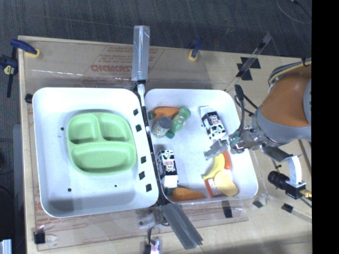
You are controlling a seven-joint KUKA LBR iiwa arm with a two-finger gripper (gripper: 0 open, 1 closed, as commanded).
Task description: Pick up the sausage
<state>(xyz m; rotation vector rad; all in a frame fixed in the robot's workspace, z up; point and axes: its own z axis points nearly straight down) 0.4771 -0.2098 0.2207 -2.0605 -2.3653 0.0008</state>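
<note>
Dark carpet surrounds the bench; the gripper (218, 150) hovers in the right bin (193, 97), its state impossible to tell; the sausage (227, 160) lies just beside it, unlifted; next, probably, descend and close.

I'm looking down on a robotics lab: a plywood tabletop (212, 70) held by blue clamps (24, 47), two taped-down white bins (47, 194), toy food, dark carpet (79, 9) around it.

The grey arm with its orange band (286, 102) reaches in from the right, its hand (218, 148) lowered, pointing left.
</note>
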